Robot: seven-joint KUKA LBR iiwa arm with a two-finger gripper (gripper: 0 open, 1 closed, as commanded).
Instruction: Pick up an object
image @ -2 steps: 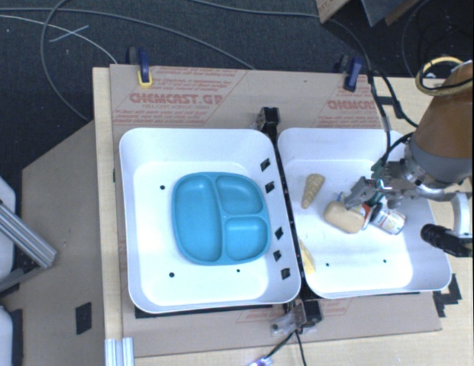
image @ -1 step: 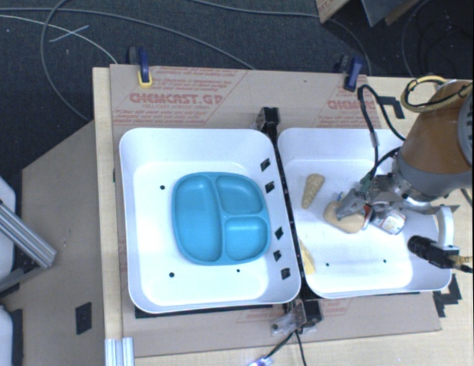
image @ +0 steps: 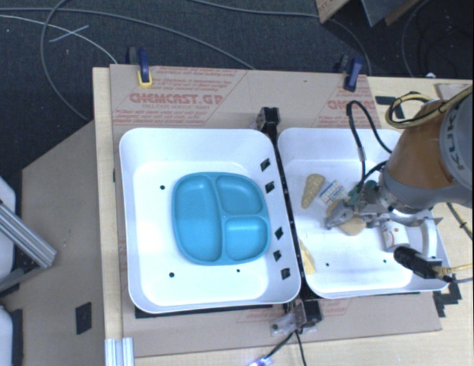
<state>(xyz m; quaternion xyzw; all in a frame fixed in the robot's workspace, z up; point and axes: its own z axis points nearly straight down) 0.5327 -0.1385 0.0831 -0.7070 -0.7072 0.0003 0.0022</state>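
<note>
Right of blue divided plastic plate (image: 220,217), in adjoining shallow white bin (image: 359,280): gripper (image: 345,218) low over small tan object (image: 354,226). Grip state indeterminate. Object unlifted; pickup outstanding.

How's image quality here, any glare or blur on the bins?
Camera view: left bin floor washes out near the blue plate; gripper area in the right bin is soft, small items there hard to resolve; shadows faint.
</note>
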